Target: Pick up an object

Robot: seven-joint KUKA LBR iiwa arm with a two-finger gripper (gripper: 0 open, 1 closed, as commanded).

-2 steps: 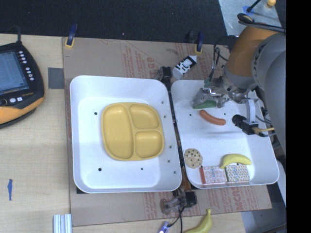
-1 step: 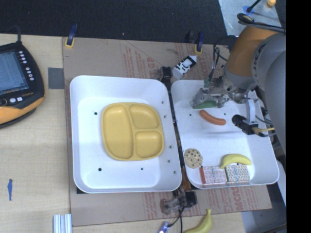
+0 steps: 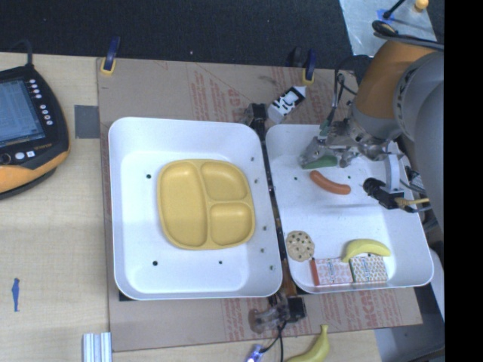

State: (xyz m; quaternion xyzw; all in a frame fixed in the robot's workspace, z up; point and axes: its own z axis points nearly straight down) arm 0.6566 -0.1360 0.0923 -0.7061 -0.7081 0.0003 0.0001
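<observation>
My gripper [image 3: 323, 155] hangs low over the far end of the right bin [image 3: 407, 232], reaching in from the right below the orange-banded wrist. A small green patch shows right under it. Just in front of the gripper, an orange-red sausage [image 3: 330, 182] lies on the bin floor. Nearer the front edge are a round cookie [image 3: 299, 245], a yellow banana [image 3: 367, 248] and two small boxes [image 3: 332, 271] [image 3: 370, 268] side by side.
The left bin [image 3: 136, 262] holds a yellow divided plate [image 3: 205, 203]. A teach pendant [image 3: 26, 130] rests on the bench at far left. Another banana [image 3: 317, 345] lies outside the bins at the bottom. A black-and-white item [image 3: 287, 102] sits behind the bins.
</observation>
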